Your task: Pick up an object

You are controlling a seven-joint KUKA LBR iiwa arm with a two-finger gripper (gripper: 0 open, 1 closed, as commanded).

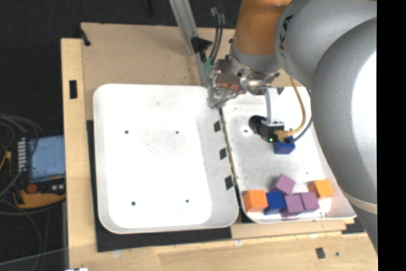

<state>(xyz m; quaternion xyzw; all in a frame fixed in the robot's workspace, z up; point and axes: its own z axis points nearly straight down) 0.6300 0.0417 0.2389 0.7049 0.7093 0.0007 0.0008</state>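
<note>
My gripper (219, 91) hangs over the far end of the rim between the two bins, below the orange wrist band. In the right bin (250, 155), a blue block (284, 147) lies near the middle, apart from the gripper. Along that bin's near edge sits a cluster of blocks: an orange one (255, 200), a blue one (276, 201), three purple ones (285, 185) and a second orange one (323, 188). I see nothing held in the gripper.
The left bin (155, 155) lies beside the right one, sharing a raised rim. A slanted metal rail (177, 3) rises behind the bins close to the gripper. The grey arm covers the right bin's far right side.
</note>
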